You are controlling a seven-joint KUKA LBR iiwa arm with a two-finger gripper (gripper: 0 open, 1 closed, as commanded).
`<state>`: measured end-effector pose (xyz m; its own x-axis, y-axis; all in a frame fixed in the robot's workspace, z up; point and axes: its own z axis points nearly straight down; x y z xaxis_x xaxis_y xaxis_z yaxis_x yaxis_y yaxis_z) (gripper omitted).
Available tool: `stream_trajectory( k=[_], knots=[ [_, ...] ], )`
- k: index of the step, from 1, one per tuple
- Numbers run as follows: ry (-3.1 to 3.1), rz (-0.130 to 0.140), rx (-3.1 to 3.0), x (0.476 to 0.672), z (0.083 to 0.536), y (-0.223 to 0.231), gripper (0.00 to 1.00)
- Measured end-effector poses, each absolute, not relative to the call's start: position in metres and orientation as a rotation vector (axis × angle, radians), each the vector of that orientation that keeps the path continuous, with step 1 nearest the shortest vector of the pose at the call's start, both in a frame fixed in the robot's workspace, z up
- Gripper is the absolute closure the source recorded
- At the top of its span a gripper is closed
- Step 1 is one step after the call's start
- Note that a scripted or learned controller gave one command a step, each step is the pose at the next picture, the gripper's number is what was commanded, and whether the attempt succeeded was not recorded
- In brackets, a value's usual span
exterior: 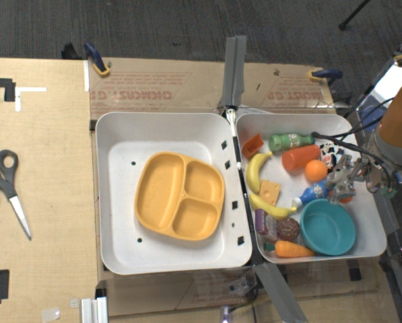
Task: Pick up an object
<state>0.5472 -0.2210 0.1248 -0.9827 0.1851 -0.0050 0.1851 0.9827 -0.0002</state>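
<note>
Hovering low over the right-hand bin [369, 244], the gripper [342, 177] sits among clutter; whether its jaws are released or clenched cannot be told, since cabling and wrist hardware mask them. Nothing is visibly grasped.

Nearest the jaws: a small blue-and-white bottle [314, 194] just beside them on the side away from the arm, and an orange ball [315, 170] close above it in the view. A teal bowl [328, 227] lies just toward the camera from the jaws. Farther from them are an orange-red cup [299, 158], a green bottle [289, 140], a banana [260, 184], a cheese wedge [269, 192] and a carrot [293, 249]. Well apart, the other bin holds a yellow divided plate [180, 196].

Assessment: the bottle or ball appears the likeliest target. A sound grasp would require centring over one item, clear of neighbours and the bowl's rim, before closing.
</note>
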Motion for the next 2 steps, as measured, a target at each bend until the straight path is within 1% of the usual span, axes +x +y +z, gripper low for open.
stream_trajectory(
  k=[1, 2],
  knots=[
    [3.129, 0.001, 0.213, 0.571, 0.189, -0.152, 1.00],
    [3.130, 0.000, 0.240, 0.534, 0.092, -0.133, 1.00]
  ],
)
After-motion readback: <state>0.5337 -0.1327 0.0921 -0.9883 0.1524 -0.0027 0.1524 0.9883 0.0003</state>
